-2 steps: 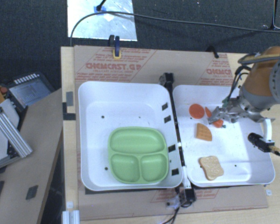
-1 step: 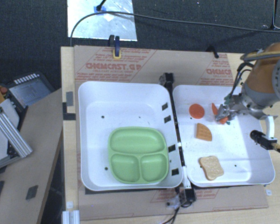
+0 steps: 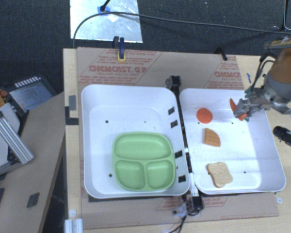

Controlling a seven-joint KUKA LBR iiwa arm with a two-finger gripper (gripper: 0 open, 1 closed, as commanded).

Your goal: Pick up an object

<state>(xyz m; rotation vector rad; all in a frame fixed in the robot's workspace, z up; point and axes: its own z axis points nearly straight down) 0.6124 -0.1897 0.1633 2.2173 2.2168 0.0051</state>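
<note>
My arm [image 3: 285,76] was grey with an orange band; its pincer [image 3: 240,110] had orange-red tips and dark cabling.

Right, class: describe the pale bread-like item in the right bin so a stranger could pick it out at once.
Start at the right-hand white bin, which holds three small food-like items in a rough line. The bread slice is nearest the bin's front edge. It is pale beige with a rounded top, unlike the orange wedge and the round red-orange piece behind it.
</note>
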